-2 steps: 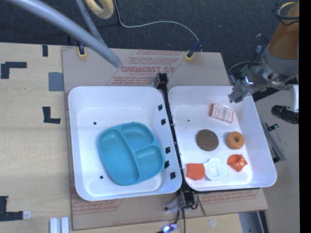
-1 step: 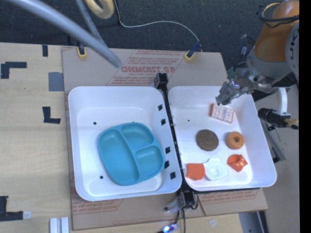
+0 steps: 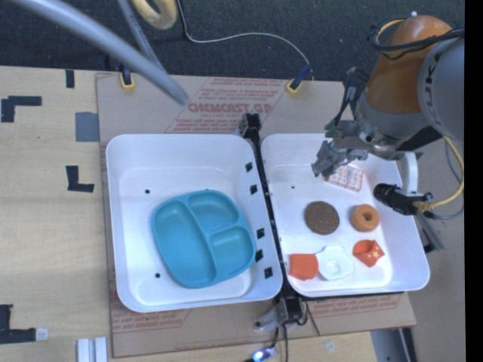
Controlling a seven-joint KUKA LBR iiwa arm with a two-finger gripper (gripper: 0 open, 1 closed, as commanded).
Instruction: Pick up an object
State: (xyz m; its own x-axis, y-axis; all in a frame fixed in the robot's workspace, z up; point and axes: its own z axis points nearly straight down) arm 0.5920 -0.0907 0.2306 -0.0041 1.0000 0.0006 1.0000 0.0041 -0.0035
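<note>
My claw (image 3: 330, 161) hung over the right bin (image 3: 290, 153), toward its 12 o'clock side, with the tips just beside a small white and red packet (image 3: 349, 177) that lay at 4 o'clock from them. Whether the claw was wide or narrow I could not tell, because my wrist covered it from above. The other things lay toward 6 o'clock: a brown disc (image 3: 322, 217), a small ring like a doughnut (image 3: 366, 218), two red pieces (image 3: 303, 266) (image 3: 368, 253) and a white round piece (image 3: 334, 265). The blue tray (image 3: 202, 237) sat in the left bin (image 3: 121, 202). I judged the main danger was this: the packet looked flat and thin, so my tips could slide over it or push it away, and I would close on nothing.
</note>
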